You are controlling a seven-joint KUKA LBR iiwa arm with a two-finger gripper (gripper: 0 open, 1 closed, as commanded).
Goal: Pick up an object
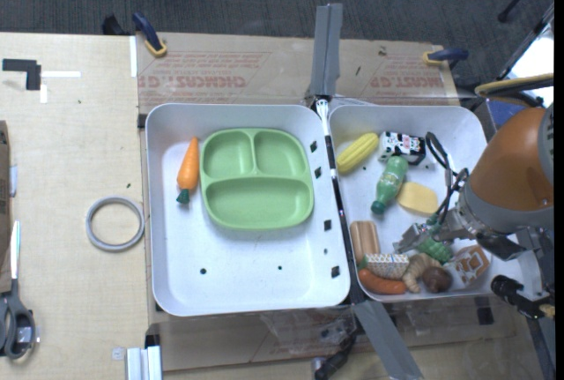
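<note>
The counter (pixel 70 149) carries two shallow white bins side by side. The left bin (pixel 238 281) holds a green divided plate (pixel 257 178) with a toy carrot (pixel 188 168) just beside its left edge. The right bin (pixel 458 118) holds the crowd of small toys: a yellow corn cob (pixel 357 152), a green bottle (pixel 389 184), a yellow wedge (pixel 419 197), a black-and-white piece (pixel 403 144), and, packed along the near wall, a hot dog bun (pixel 365 239), a red sausage (pixel 381 283) and a brown lump (pixel 434 279).

The arm (pixel 515 171) reaches in from the right, and its gripper (pixel 432 242) is low over that near cluster, just above the brown lump and beside the bun. Whether the fingers are spread or pressed together cannot be told; dark metal and toys overlap there, and nothing is visibly pinched.

Judging by this, the step in hand is the descent onto a target, no lift yet. The next move calls for closing on a single item in a tight pile, where neighbours touch and could be dragged or knocked aside.
</note>
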